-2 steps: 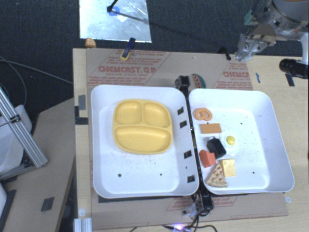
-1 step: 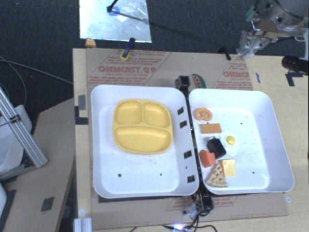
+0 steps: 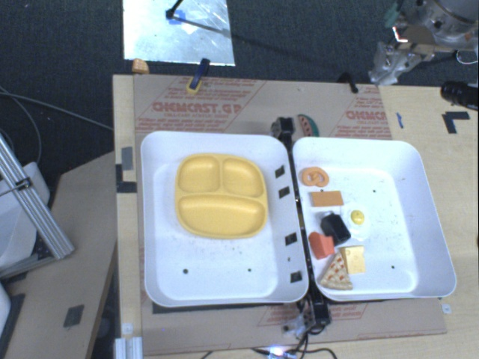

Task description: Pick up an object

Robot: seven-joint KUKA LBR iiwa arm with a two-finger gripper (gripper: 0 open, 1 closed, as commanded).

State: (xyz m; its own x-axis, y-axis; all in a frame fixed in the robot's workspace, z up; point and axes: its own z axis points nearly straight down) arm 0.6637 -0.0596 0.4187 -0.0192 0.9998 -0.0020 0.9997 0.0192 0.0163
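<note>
A camera above a bench looks down at a slant on two shallow white bins set side by side on a cardboard sheet [image 3: 224, 107].

The left bin [image 3: 161, 275] holds a yellow divided plate [image 3: 221, 196] with three compartments, lying flat toward the far half of the bin.

The right bin [image 3: 419, 223] holds a cluster of small toy food pieces along its left side, close to the wall shared with the other bin. From far to near: an orange pretzel-like ring [image 3: 314, 176], a flat brown rectangle [image 3: 326, 198], a black block [image 3: 335, 227] with a fried egg [image 3: 356, 218] just beside it on the right, a red-orange piece [image 3: 321, 244] touching the black block, a yellow cheese-like square [image 3: 353, 259], and a pizza slice [image 3: 336, 273] nearest the front wall.

The robot's gripper [image 3: 392, 60] is at the top right, above the far edge of the cardboard and outside both bins. It is well apart from the food pieces, which all lie nearer the camera and lower in the view. Whether its jaws are parted or closed cannot be told; nothing is seen between them.

A shiny silver sheet [image 3: 178, 21] lies on the dark floor beyond the bench.
</note>
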